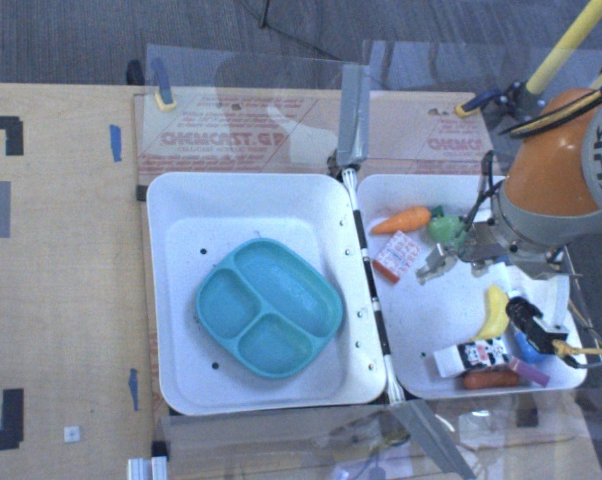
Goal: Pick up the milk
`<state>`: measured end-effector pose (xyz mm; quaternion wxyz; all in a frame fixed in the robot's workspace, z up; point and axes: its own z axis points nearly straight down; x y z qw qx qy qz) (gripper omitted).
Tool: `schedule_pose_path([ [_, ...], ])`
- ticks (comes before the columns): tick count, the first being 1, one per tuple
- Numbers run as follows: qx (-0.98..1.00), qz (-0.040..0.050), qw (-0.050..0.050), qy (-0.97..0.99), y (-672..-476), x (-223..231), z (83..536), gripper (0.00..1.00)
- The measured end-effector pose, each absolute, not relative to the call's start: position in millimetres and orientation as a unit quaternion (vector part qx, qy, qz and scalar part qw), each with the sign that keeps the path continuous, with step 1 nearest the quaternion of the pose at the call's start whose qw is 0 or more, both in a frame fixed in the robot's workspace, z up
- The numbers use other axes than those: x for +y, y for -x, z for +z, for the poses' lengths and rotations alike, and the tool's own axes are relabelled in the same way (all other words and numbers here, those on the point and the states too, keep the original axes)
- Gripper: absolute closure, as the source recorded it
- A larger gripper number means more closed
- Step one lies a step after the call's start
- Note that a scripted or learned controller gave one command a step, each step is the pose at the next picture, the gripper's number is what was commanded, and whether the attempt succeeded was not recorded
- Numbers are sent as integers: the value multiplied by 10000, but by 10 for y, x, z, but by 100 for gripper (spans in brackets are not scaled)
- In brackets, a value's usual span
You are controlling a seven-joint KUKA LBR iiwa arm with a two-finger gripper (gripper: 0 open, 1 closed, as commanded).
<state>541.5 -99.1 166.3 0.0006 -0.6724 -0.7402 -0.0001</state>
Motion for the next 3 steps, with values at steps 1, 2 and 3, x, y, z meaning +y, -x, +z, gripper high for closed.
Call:
schedule_pose_path([
  [1,-6333,-2,-15,7739,-5974,-1489,3100,0],
  [2,-6182,2,5,7860,-5933,-1584,1009,0],
  [3,-6677,-44,-39,7444,-4953,-1432,887,0],
])
